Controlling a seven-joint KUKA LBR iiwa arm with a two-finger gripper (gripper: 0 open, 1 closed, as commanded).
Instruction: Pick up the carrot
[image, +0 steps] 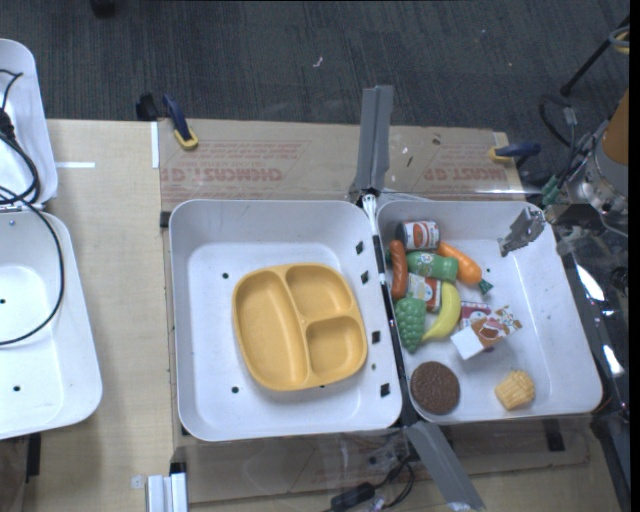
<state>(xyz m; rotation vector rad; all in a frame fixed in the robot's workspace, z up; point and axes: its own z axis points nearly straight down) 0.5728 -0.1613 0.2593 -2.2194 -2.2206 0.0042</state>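
Left of centre, a white bin (200, 330) holds a yellow plate (298, 326). My gripper (521, 232) hovers at the upper right, holding nothing; I cannot tell its spread. The carrot (462, 263) lies left of it.

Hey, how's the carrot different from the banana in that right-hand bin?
The carrot is orange with a green tip; the banana is yellow. The carrot is straight and short, while the banana is curved and longer. The carrot lies nearer the bin's far wall, beside a can; the banana lies lower, beside green grapes. Both are toy foods lying flat in the right bin.
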